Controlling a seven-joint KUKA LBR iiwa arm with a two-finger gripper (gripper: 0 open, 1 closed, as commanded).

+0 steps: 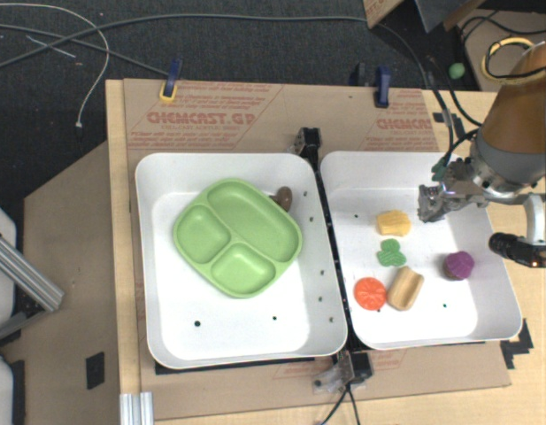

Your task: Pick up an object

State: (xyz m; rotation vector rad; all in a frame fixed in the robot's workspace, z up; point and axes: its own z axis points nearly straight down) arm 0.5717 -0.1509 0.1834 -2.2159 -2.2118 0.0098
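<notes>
The end effector (431, 204) hovers near the right bin's (494, 326) far edge; its grip state cannot be told. Bare white floor separates the yellow block (394, 223), green piece (391, 255), orange ball (370, 293), tan cylinder (404, 289) and purple ball (458, 265).

Five small toys lay in the right bin (485, 321) — yellow block (394, 223), green piece (391, 255), orange ball (370, 293), tan roll (404, 289), purple ball (458, 265).

The arm enters from the right, its gripper (434, 204) low over the right bin (496, 326), near that bin's far side; just beside it lies a yellow block (394, 223); nearer the camera sit a green piece (391, 254), an orange ball (370, 293) touching a tan cylinder (405, 289), and a purple ball (459, 265); the left bin (166, 326) holds a green divided tray (238, 237) with a brown object (283, 198) at its far edge.
</notes>
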